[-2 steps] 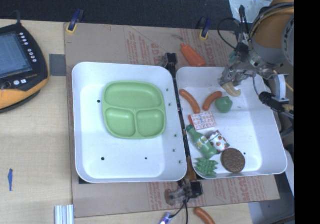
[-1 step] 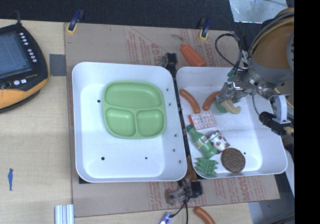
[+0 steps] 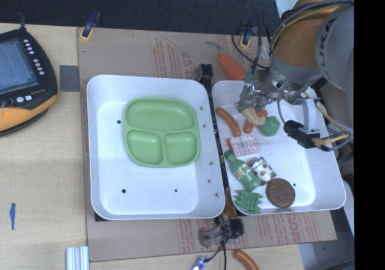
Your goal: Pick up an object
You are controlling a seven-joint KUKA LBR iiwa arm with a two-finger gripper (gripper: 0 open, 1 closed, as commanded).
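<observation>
End effector (image 3: pixel 252 101) low at twelve o'clock of the right white plastic bin (image 3: pixel 322 187), grip state unreadable; nearest target, a small orange-and-cream toy (image 3: pixel 255 118), lies touching at its six o'clock, long axis undeterminable, green rounded piece (image 3: pixel 271 125) beside.

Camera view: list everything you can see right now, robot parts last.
Bins: 2, white, side by side on the bench.
Divided plate: 1, green, left bin.
Sausage: 1, orange-red, right bin, upper left.
Patterned card: 1, pink, right bin centre.
Round cookie: 1, brown, right bin front.
Leafy toy: 1, green, right bin front.
Carrot: 1, orange, behind the right bin.
Pendant: 1, orange-black, bench left.
Gripper: 1, metal, low over right bin's rear.
</observation>
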